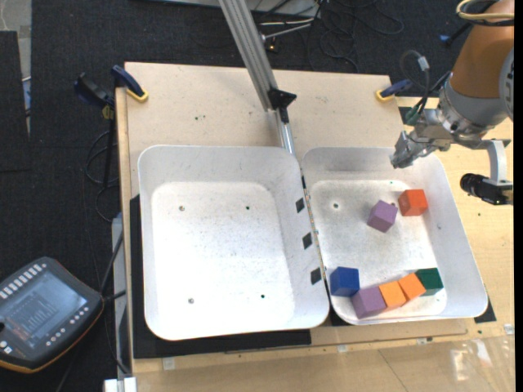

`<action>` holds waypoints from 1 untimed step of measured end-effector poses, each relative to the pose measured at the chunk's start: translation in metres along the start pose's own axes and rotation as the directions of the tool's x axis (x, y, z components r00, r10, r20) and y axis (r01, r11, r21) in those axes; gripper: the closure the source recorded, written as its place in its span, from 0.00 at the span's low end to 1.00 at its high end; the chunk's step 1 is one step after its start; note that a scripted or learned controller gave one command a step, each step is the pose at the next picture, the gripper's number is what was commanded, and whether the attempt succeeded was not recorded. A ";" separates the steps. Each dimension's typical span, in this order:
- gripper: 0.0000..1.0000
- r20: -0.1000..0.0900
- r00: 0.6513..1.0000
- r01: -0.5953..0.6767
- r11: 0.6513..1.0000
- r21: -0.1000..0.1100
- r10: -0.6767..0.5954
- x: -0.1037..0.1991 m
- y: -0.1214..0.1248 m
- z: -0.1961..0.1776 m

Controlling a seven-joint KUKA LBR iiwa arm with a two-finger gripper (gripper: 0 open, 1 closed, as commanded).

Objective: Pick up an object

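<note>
The right bin (458, 243) holds several small blocks. An orange block (413, 202) and a purple block (382, 216) lie near its middle. Along the front wall sit a blue block (344, 281), a purple block (368, 300), an orange block (392, 292) and a green block (427, 281). My gripper (403, 157) hangs over the bin's far right corner, above and behind the orange block, with nothing seen between its fingers.
The left bin (163, 219) lies beside the right one. A slanted metal pole (249, 43) crosses the back of the bench. Clamps sit at the far corners (129, 84). A teach pendant (41, 313) lies off the bench at the left.
</note>
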State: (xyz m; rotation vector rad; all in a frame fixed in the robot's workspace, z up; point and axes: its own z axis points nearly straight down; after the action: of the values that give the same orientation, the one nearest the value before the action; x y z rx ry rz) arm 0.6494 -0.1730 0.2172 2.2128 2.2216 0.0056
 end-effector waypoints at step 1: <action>1.00 0.000 1.000 0.000 1.000 0.000 0.000 0.001 -0.001 -0.044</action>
State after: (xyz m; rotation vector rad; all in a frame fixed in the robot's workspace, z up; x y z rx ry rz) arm 0.6485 -0.1719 0.2607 2.2132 2.2210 0.0050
